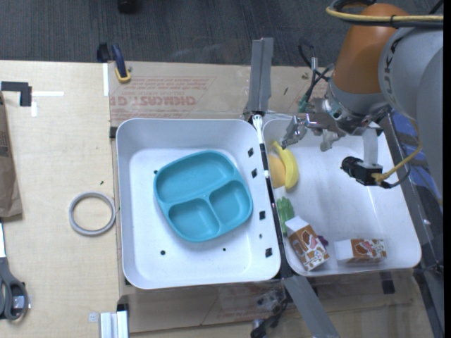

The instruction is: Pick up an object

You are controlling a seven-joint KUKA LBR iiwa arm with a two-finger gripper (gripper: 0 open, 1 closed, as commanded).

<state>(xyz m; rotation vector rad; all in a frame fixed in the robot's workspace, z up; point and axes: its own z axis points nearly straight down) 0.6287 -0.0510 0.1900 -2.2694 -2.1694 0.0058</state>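
While the pincer (310, 129) hangs at upper right of frame, fingers' state untellable | banana (284, 167) lies just below-left of it, against right bin's (394, 255) left wall | long axis runs roughly up-down.

Yellow banana-shaped item (285, 167): curved, lying against left wall of right bin (394, 255), upper part.
Green item (285, 209): small, just below yellow one, beside same wall.
Brown-and-white carton (308, 246): lying tilted, lower left corner of right bin.
Second brown-and-white packet (363, 251): lying flat near front wall, apart from carton.
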